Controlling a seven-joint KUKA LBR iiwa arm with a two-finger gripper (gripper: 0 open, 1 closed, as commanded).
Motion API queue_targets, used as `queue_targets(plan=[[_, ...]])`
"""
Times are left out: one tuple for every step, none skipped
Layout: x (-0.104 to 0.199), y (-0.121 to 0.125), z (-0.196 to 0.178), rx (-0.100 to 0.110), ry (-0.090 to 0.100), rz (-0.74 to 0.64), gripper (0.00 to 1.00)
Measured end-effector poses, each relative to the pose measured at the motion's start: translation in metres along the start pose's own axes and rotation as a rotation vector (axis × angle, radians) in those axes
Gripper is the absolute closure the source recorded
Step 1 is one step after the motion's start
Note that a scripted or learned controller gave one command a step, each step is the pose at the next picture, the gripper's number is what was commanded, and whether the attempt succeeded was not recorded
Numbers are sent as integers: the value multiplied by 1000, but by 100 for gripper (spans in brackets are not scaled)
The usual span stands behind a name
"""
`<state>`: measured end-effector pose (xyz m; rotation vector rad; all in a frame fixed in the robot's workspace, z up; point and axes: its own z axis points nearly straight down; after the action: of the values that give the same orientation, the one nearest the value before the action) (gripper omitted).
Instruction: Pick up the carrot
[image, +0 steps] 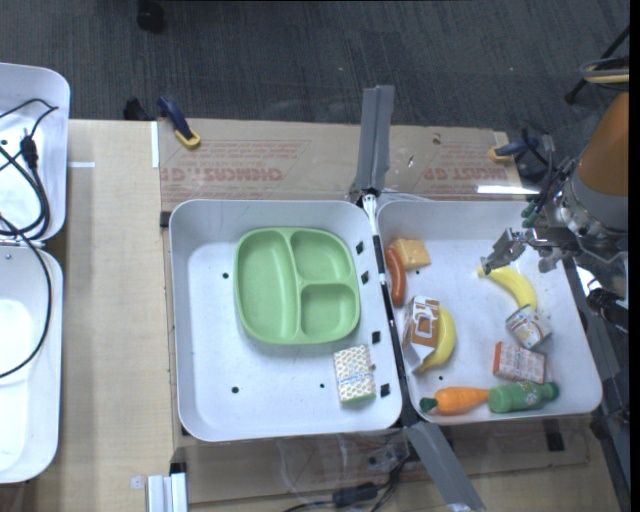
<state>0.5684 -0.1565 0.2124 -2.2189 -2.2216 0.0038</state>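
Carrot (455, 400) lies at right bin (470, 228) front edge, touching green bottle (521, 396). Gripper (503, 252) hovers above banana (514, 285) near bin's far right corner, fingers apart, holding nothing.

Orange carrot (461, 400) lying flat at right bin's front

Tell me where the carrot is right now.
The carrot lies along the near edge of the right bin, at its left corner, just left of the green bottle and below the banana.
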Motion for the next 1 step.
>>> queue_targets(plan=[[46,-9,101,-21,-6,-208,0]])
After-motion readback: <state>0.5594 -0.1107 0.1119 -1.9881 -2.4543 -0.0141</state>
